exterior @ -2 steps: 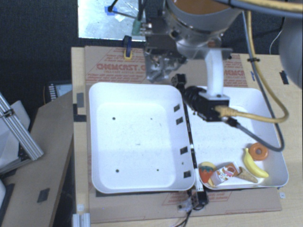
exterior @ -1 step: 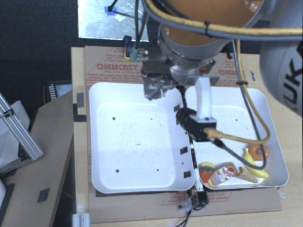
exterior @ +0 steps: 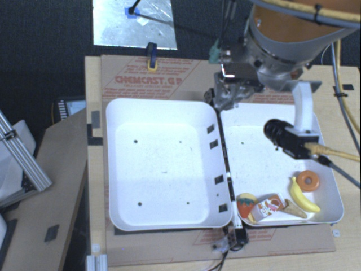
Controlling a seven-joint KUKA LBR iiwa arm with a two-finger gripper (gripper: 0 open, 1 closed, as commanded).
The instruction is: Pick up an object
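currently the gripper (exterior: pixel 227 97) sits at the far end of the divider between the two bins, roughly over the far-left corner of the right bin (exterior: pixel 254 137). its state cannot be read from this angle; the wrist hardware hides the tip. nothing visible in its grasp.

candidate objects are all clustered at the near edge of the right bin, well apart from the gripper:
- banana (exterior: pixel 303 195), long axis running from far-left to near-right, slightly curved, lying flat
- orange ring-shaped piece (exterior: pixel 308 180) touching or just beside the banana's far end
- round orange-red fruit (exterior: pixel 246 205) near the divider, near-left corner
- small printed packet (exterior: pixel 268 206) between the fruit and the banana, with a tan wedge-shaped item (exterior: pixel 294 209) just beside it

left bin (exterior: pixel 155 162) holds nothing to pick.

key relation: the whole cluster lies toward the camera from the gripper, along the bin's length. judgement: the round fruit is the straightest line down the divider, but sits tight to the wall and the packet. the banana looks the cleaner target; closing across its short axis would suit.
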